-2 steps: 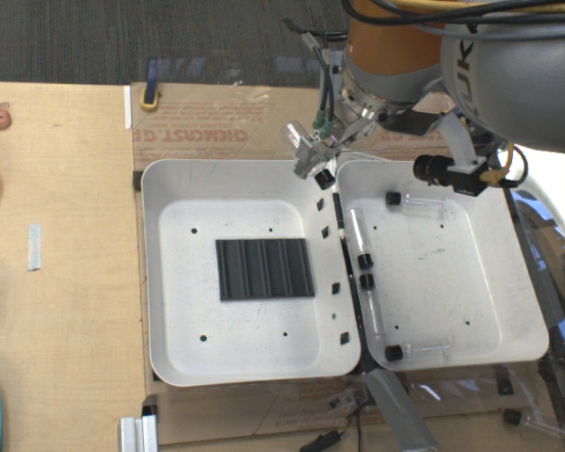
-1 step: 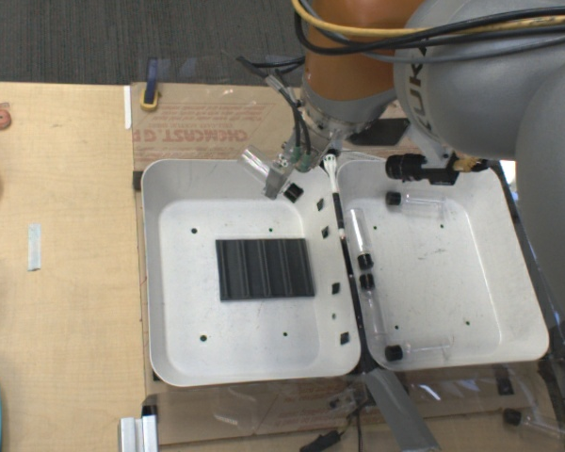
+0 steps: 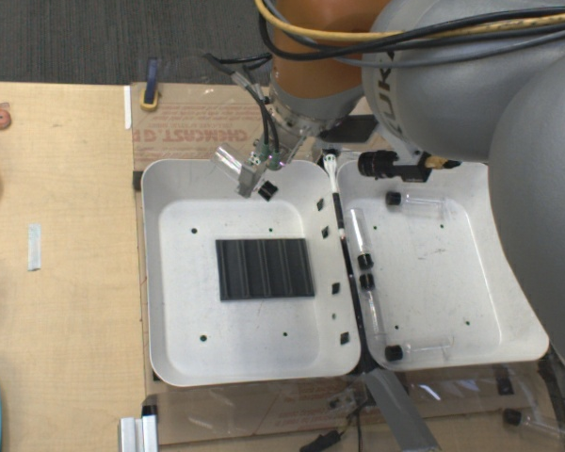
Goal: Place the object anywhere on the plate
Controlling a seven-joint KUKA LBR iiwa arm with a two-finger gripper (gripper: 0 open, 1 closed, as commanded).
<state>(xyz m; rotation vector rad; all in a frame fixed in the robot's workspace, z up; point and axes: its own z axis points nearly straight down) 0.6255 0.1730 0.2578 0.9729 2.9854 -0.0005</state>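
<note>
A: The pincer (image 3: 254,179) hangs over the far rim of the left bin (image 3: 169,347), fingers slightly spread, nothing between them.

B: And the object?

A: A dark ribbed plate (image 3: 265,268) lies flat mid-floor in that left bin, well apart from the pincer.

B: The right bin (image 3: 490,281)?

A: Bare white floor there, the grey arm (image 3: 471,73) looming over its far side; both bins sit on the surface (image 3: 66,281).

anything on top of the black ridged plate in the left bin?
Nothing rests on the black ridged plate; its whole top shows bare. The gripper hangs over the left bin's far rim, away from it.
</note>
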